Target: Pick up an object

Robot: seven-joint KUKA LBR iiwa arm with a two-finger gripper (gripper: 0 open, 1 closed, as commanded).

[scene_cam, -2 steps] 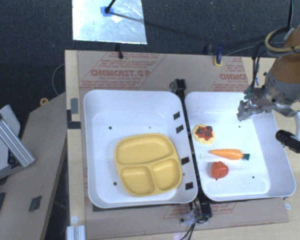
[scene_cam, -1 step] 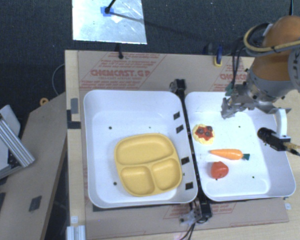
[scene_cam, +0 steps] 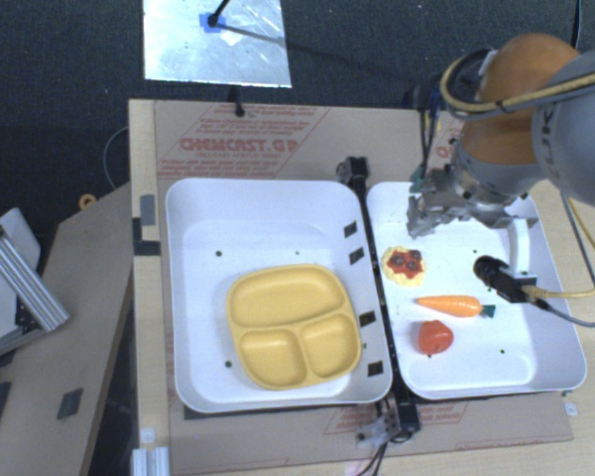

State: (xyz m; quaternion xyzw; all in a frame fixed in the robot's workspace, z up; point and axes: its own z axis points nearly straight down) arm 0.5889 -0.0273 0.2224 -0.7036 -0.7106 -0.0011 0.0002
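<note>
A yellow divided tray (scene_cam: pixel 294 336) lies in the left bin (scene_cam: pixel 193 266). In the right bin (scene_cam: pixel 555 355) — pizza toy (scene_cam: pixel 404 264), carrot (scene_cam: pixel 448 305), tomato (scene_cam: pixel 435 337). My end effector (scene_cam: pixel 428 211) hovers above the pizza toy — how far open, I cannot tell.

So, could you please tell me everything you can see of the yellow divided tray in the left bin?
The yellow divided plastic tray is a rounded rectangle with a raised rim and three compartments: one long one along its far side and two smaller ones along its near side. It looks smooth and matte. It lies flat and upright, turned slightly askew, on the floor of the left white bin, toward the bin's near right corner. Nothing rests in it.
</note>
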